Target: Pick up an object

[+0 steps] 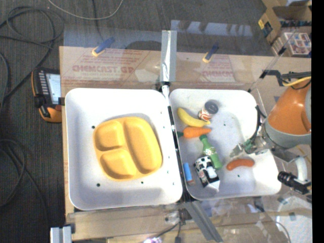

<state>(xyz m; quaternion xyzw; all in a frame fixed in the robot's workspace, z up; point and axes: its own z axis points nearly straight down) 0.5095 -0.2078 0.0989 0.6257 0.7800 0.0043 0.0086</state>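
Your claw [246, 147] hovers just above the sausage [240, 163] near the right bin's [263, 186] right edge; its opening I can't tell. Centre over it, descend straight.

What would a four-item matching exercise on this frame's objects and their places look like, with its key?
Things:
1. yellow tray
2. banana
3. sausage
4. blue object

Places:
A. right bin, just below the gripper
B. left bin, near its middle
C. right bin, against the left wall near the front
D. right bin, towards the back, above the carrot

Pairs: 1-B, 2-D, 3-A, 4-C
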